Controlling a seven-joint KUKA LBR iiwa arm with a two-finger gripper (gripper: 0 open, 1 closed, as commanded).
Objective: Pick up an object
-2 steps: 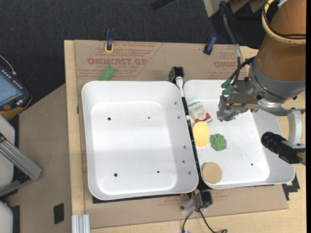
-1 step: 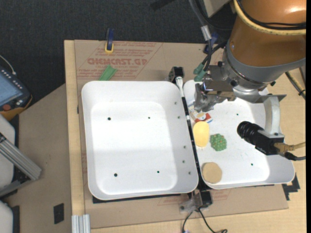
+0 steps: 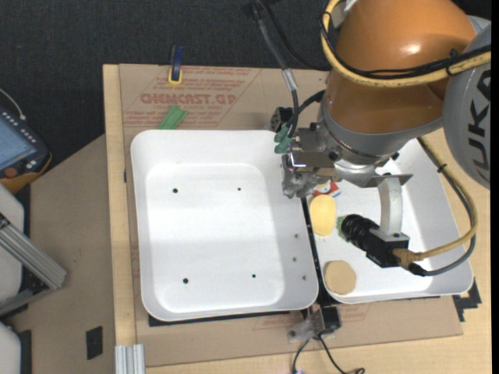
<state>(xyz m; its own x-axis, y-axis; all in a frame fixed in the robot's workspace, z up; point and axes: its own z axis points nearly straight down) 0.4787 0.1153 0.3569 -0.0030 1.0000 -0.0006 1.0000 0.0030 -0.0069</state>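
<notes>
Gripper (image 3: 312, 179) low over the right bin, near its left wall; fingers hidden under the wrist housing, so cannot tell whether wide, narrow, or on anything. Grey arm with glossy orange band (image 3: 394, 37) looms over most of the right shallow white plastic bin (image 3: 446, 275). Candidate objects lie just below the gripper: a pale yellow, rounded, smooth-looking oblong piece (image 3: 323, 215), upright on the bin floor close beside the dividing wall; further down, a flat tan disc (image 3: 340, 277), matte, cookie-like; a small red-orange scrap (image 3: 334, 186) peeks out at the gripper's edge, too small to identify. Black cable fitting (image 3: 373, 241) belongs to the arm, sits beside the yellow piece. Left shallow white plastic bin (image 3: 156, 232) smooth, glossy, with rounded corners, on a brown cardboard sheet (image 3: 195, 92). Judgement: step in hand is descent and closure on something near the wall. Yellow piece looks slick and curved, so centre the jaws across its narrow axis; wall proximity may block one finger.
</notes>
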